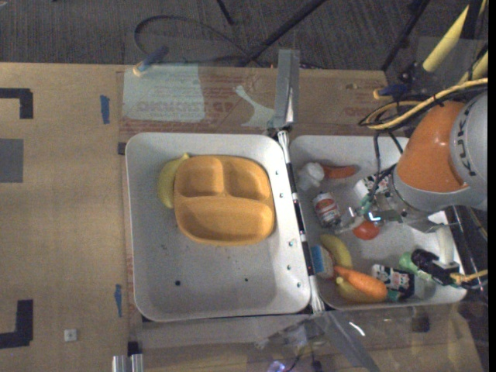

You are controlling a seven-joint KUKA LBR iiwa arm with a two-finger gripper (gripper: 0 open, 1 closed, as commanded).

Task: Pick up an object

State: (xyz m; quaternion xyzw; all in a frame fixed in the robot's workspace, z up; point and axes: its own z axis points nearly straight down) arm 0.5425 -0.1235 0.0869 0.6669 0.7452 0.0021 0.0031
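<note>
My gripper (372, 208) hangs low inside the right bin (457, 297), under the grey wrist and orange band. Directly beside it, toward the front, lies a small red tomato-like piece (366, 230), partly covered by the gripper. A small can with a red label (326, 208) stands just left of it. At the bin's back lie a white object (311, 173) and a small carrot (339, 171). Near the front are a yellow banana (335, 248), a larger orange carrot (361, 282) and a dark bottle (403, 279).
The left bin (217, 285) holds an orange divided plate (225, 200) with a yellow banana-shaped piece (166, 183) sticking out from under its left side. The wall between the two bins (298, 223) runs close to the can. Yellow and black cables (418, 103) loop behind the arm.
</note>
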